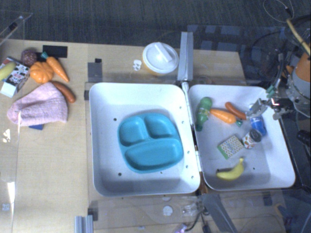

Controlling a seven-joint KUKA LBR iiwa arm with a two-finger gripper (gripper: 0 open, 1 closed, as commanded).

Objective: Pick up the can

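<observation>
Reaching in from three o'clock, the hand (258, 108) hangs over the upper right part of the right bin (286, 174), its metal tip just above the can (258, 126); whether its fingers are spread or pressed together cannot be told from this slanted view, and nothing shows between them. The can, blue with a pale end, lies on its side in the right bin, toward three o'clock of that bin's floor. Touching it at about seven o'clock is a small round container (251, 139) with a brown and white label. At nine o'clock from that sits a flat green and white packet (231, 146), and at six o'clock of the bin lies a banana (231, 171). Toward eleven o'clock of the bin a green bottle (202, 111) stands tilted against the left wall, with a carrot (223, 115) just beside it and a sausage (235, 110) near the carrot. The left bin (104, 130) holds a blue divided plate (150, 141) at its middle. On the counter (43, 178), at twelve o'clock between the bins, sits a white lidded tub (161, 57). Far off at nine to ten o'clock lie a pink cloth (38, 106), a small pumpkin (41, 72), a second carrot (59, 68) and another sausage (65, 91).
</observation>
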